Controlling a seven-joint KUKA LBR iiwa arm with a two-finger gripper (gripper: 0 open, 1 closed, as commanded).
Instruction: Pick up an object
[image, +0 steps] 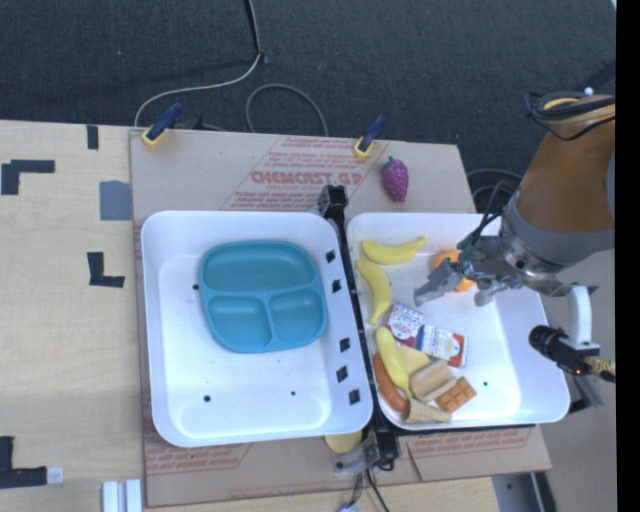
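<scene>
The object nearest to the gripper is a small orange piece (456, 272), lying in the upper part of the right bin (520, 330), and the tool is partly covering it. It is too hidden to say what kind of thing it is. The gripper (462, 288) is hanging just over it, with its two grey fingers (432, 290) standing apart and pointing toward the middle of the bin. Nothing is sitting between them, so I am judging that no object is picked up yet. The reaching part seems to be done; the closing and the lifting are left.

The other candidates are lying to the left and below in the same bin: a yellow banana (392, 250) near the top edge, a second banana (377, 288) along the divider, a small white and red carton (428, 335) in the centre, and a group of toy food (425, 385) at the bottom left corner. All of them are resting on the floor of the bin.

In the left bin (170, 400) a blue divided plate (264, 297) is lying. A purple bunch of grapes (396, 178) is sitting on the cardboard (280, 175) behind the bins, well apart from the arm (565, 190).
</scene>
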